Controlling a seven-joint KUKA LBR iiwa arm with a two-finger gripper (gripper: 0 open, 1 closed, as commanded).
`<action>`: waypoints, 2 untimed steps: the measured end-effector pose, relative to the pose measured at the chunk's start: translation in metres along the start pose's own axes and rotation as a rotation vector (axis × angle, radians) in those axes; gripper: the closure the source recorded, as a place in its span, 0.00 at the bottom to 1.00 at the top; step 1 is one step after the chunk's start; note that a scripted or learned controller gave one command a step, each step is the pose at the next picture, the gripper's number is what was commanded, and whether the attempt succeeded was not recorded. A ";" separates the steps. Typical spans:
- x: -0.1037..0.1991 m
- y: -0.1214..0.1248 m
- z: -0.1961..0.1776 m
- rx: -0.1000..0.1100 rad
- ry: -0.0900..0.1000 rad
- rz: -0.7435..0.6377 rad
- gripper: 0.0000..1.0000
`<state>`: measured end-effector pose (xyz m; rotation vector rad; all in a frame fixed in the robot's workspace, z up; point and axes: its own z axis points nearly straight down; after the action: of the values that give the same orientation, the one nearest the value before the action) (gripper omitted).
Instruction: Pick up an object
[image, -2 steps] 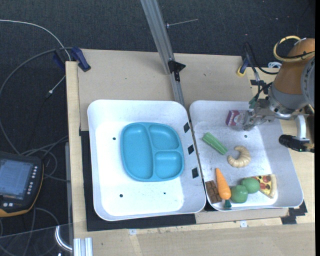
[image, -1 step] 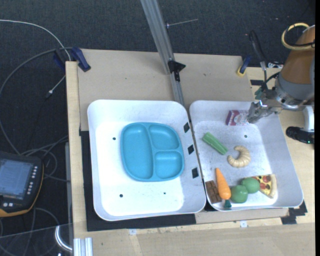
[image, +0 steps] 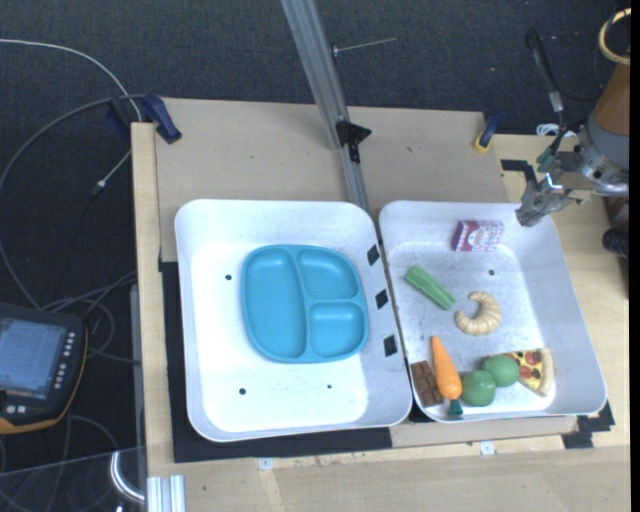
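Two white bins, side by side on the bench, seen from the fixed overhead camera.

Left bin (image: 200, 300): holds one blue divided plate (image: 303, 302), three compartments, lying flat near the middle.

Right bin (image: 560, 290): holds the pickable items.
- Small pink-and-white packet (image: 477, 236), near the far wall.
- Green pod-shaped piece (image: 429, 286), lying at a slant, apart from the rest.
- Pale curved croissant-like piece (image: 480, 313), just beside the pod's lower end.
- Orange carrot (image: 445, 368), close by a brown chocolate-like bar (image: 424, 384) at the near left corner.
- Two green round pieces (image: 490, 380), touching one another.
- Pizza slice (image: 532, 370), touching the green pieces, close to the near wall.

Tool: gripper (image: 532, 208) hangs at the far right corner of the right bin, over its rim, nothing between its tips. Spread or pressed together: cannot tell at this size.

Status, by judgement: no item yet chosen or lifted; the packet lies nearest.

Hazards, by judgement:
- Packet is flat and near the wall; the tips may skid over it or strike the rim.
- Near-corner items crowd together; a descent there may nudge neighbours or pinch two.
- Round green pieces may roll away.
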<state>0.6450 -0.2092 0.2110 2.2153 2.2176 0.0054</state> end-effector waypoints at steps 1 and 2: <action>0.000 0.001 -0.030 0.002 0.001 0.000 1.00; 0.051 -0.007 -0.022 0.010 0.005 -0.004 1.00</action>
<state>0.6376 -0.1586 0.2329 2.2183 2.2294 -0.0005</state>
